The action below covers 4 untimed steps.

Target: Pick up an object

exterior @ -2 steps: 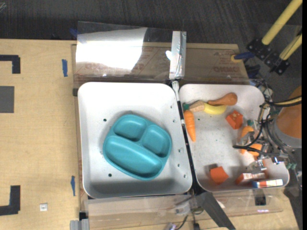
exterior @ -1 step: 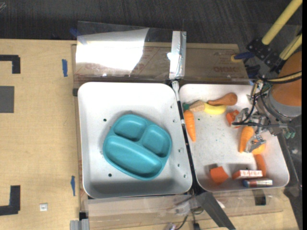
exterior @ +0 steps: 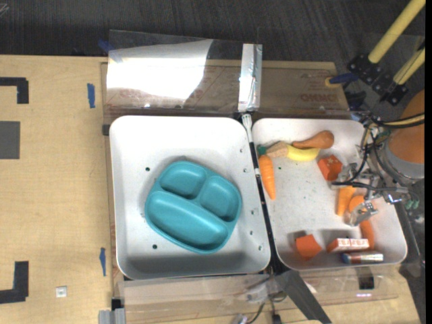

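Observation:
The right bin [exterior: 297,201] holds several toy foods. A carrot [exterior: 268,176] lies along its left wall, and a yellow banana [exterior: 303,154] and an orange squash [exterior: 316,140] lie at the back. An orange-red block [exterior: 329,167] sits right of them. My gripper [exterior: 365,211] hangs low at the bin's right side. It is right beside an orange piece [exterior: 345,199] and just above another orange piece [exterior: 367,233]. I see nothing clearly between its fingers.
The left bin [exterior: 135,147] holds a teal divided plate [exterior: 194,204]. Near the right bin's front wall lie an orange block [exterior: 307,244], a small red-and-white box [exterior: 351,244] and a marker [exterior: 362,256]. Cables and the arm's orange band [exterior: 408,147] crowd the right edge.

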Each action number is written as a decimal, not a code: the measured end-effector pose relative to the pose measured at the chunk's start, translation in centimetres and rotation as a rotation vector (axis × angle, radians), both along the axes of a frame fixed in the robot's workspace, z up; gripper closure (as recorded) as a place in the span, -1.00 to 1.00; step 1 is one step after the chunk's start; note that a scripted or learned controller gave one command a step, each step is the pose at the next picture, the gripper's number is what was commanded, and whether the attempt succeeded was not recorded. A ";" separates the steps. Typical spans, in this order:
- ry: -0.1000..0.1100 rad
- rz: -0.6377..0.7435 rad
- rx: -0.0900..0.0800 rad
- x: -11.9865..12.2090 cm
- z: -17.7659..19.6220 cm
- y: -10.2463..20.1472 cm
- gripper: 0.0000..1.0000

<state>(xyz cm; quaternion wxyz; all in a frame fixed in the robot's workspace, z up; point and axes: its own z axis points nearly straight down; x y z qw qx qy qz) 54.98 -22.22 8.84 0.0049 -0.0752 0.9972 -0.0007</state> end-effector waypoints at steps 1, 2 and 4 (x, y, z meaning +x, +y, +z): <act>-0.007 -0.043 -0.002 -4.6 0.1 0.6 -1.00; -0.026 0.090 -0.008 -5.4 0.5 1.5 -1.00; -0.004 -0.210 0.000 0.4 0.1 3.8 1.00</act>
